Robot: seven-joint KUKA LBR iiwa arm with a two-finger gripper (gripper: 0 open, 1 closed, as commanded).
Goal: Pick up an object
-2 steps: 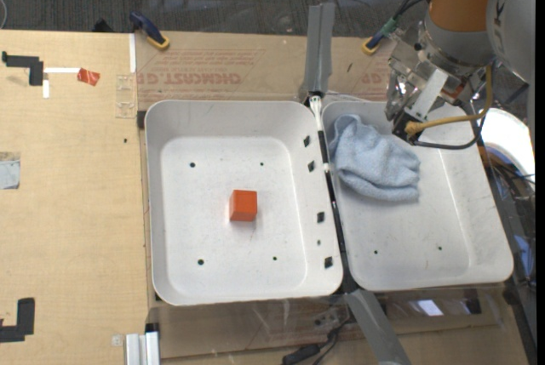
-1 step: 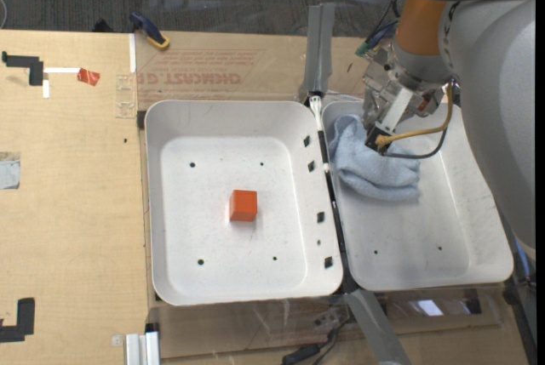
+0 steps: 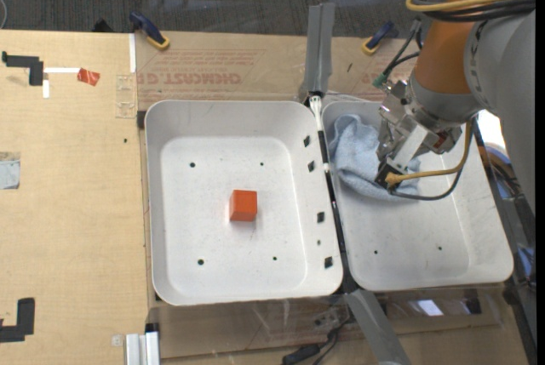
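Bench, far left: a small red tag [image 3: 88, 76] and a black bracket [image 3: 25, 65] lie on the pale wooden board [image 3: 68, 185], well apart from both bins and of no concern to the pick.
Left bin: the shallow white plastic bin [image 3: 170, 270] on the left holds one small orange-red cube [image 3: 243, 206], sitting flat near its middle with bare floor all round it.
Divider: the two bins touch along a shared rim [image 3: 328, 202] fitted with small black clips; any reach across to the cube has to clear this edge.
Right bin: the second shallow white bin [image 3: 443, 261] holds a crumpled pale blue cloth [image 3: 353, 155], bunched in its far left corner and lying against the wall by the divider.
Gripper: the two-finger gripper [image 3: 392, 177] is low over the near right edge of the cloth, pointing down and to the left, its tips at or just on the fabric.
Pincer state: I cannot tell how it stands; the tips are dark, small and lost against a fold of cloth.
Step in hand: by my reading, the descent onto the cloth, with a grasp not yet shown.
Next move: it calls for closing on a raised fold and lifting straight up, then checking that fabric comes with it.
In the way: the bin wall and divider sit close to the left of the cloth, and a black cable [image 3: 434, 185] loops from the wrist just above the bin floor.
Risk: limp cloth may slip from a shallow pinch.
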